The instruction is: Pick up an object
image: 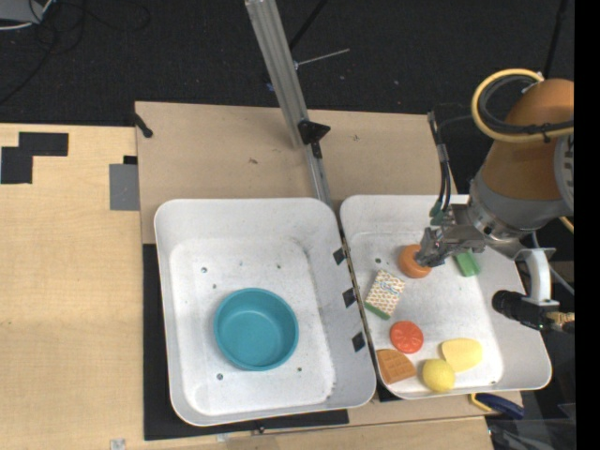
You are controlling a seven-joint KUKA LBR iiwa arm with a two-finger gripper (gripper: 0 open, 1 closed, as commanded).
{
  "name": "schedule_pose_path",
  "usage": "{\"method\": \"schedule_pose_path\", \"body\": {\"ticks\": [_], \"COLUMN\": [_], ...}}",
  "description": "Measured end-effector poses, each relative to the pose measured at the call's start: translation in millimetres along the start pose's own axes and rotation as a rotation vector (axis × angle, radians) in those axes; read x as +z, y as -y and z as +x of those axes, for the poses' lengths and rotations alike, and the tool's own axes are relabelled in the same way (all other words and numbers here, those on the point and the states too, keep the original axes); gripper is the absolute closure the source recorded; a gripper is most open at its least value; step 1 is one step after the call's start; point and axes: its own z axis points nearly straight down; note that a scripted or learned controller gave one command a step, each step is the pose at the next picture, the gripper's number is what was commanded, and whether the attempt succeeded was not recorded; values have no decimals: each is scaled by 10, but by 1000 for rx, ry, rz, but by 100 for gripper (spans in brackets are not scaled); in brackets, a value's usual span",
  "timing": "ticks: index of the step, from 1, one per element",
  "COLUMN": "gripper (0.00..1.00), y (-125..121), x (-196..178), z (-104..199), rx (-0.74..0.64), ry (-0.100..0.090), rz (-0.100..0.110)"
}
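Your gripper point(433, 251) sits low in the right bin point(525, 368), its dark fingers coming down over the top of a small orange round object point(412, 262) near the bin's back half. The fingers look drawn in close on either side of that object's upper right edge, but they merge into one dark mass from this angle, so you cannot tell whether they are apart, together or clamped on it. The part of the orange object beneath them is hidden.

Just right of the gripper lies a green piece point(466, 263), partly covered by the wrist. Your arm point(525, 167) fills the upper right, its orange band high and its far side cut off at the edge.

Nearer the front of the same bin you have a patterned green and white packet point(384, 293) by the left wall, a red round piece point(406, 336) in front of it, and an orange wedge point(396, 367) at the front wall. Two yellow objects point(450, 362) rest touching one another in the front right area.

In the left bin point(187, 223) a teal bowl point(256, 328) stands upright, well apart from everything else. A metal post point(281, 64) slants up behind the two bins.
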Motion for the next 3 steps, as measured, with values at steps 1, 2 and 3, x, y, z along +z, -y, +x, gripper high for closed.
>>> {"method": "schedule_pose_path", "body": {"ticks": [1,2,3], "gripper": [100,100,100], "y": [-145,-201,-134], "x": [-4,-92,-82], "z": [568,1132,1645], "rx": [0,0,1], "ry": [0,0,0], "rz": [0,-1,0]}}
